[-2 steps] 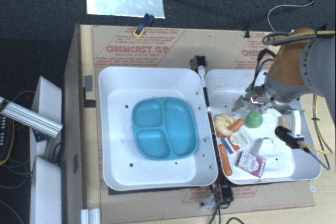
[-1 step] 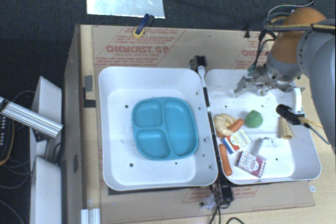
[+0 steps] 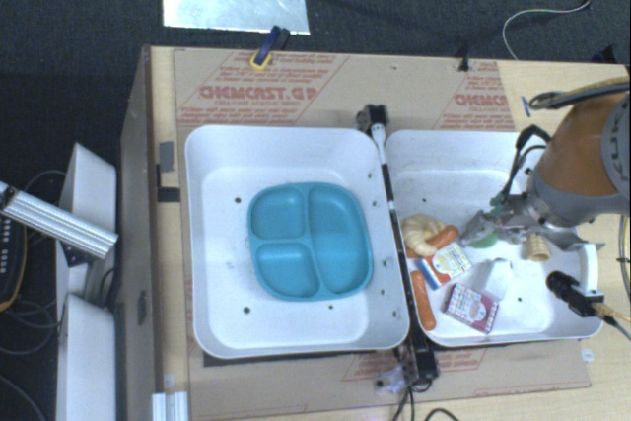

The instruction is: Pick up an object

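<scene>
My gripper (image 3: 500,224) reaches in from the right and sits low over the middle of the right bin (image 3: 444,158). A small green object (image 3: 479,232) lies right at its tip; whether it is gripped I cannot tell. Just left of it lie a tan bread roll (image 3: 420,231) and a short orange sausage (image 3: 445,238). Nearer the front are a small printed card (image 3: 453,262), a white packet (image 3: 493,277), a maroon box (image 3: 470,309) and a long orange stick (image 3: 422,300). A tan piece (image 3: 535,247) rests right of the gripper.
The left bin (image 3: 217,173) holds a blue divided plate (image 3: 309,241). A black divider rail (image 3: 386,202) runs between the bins. The grey and orange arm (image 3: 582,163) covers the right bin's far right side. Cardboard (image 3: 296,89) lies behind the bins.
</scene>
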Controlling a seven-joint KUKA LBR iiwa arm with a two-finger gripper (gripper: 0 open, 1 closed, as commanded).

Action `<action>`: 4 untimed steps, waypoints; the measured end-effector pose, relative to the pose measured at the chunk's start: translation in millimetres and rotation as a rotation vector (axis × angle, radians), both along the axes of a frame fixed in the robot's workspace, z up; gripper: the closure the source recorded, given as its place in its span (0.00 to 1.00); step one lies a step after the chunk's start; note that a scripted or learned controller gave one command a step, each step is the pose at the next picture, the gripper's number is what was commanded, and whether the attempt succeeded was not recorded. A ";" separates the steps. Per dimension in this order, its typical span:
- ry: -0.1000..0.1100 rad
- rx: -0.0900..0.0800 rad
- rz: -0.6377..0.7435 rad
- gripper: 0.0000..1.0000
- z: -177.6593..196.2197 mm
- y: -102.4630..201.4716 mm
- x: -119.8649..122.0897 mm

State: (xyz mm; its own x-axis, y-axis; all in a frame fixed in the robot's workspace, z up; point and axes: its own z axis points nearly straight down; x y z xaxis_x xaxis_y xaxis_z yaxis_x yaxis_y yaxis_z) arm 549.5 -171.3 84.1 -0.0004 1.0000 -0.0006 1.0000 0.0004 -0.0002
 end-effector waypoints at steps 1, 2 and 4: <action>-0.004 -0.001 0.003 0.00 1.0 -35.5 60.9; -0.002 0.001 0.003 0.00 4.7 45.7 27.6; -0.004 0.001 0.004 0.00 15.4 45.1 28.2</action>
